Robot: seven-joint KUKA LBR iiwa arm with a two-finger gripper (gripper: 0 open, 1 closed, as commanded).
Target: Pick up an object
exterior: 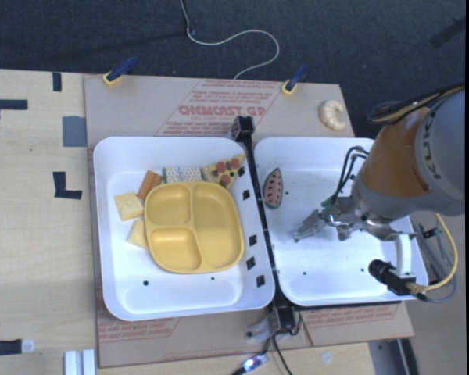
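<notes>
Red melon slice [273,187] stands lengthwise by the right bin's left wall, up-left of the spread, empty pincer [301,232].

A robotics lab: an industrial arm [414,162] reaches over two white bins [109,209] clamped to cardboard [219,108] on a taped worktop [31,233], cables [234,41] trailing.

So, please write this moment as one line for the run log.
arm: over right bin | gripper: low, nothing seen held | watermelon slice: right bin, left side | yellow plate: left bin
</notes>
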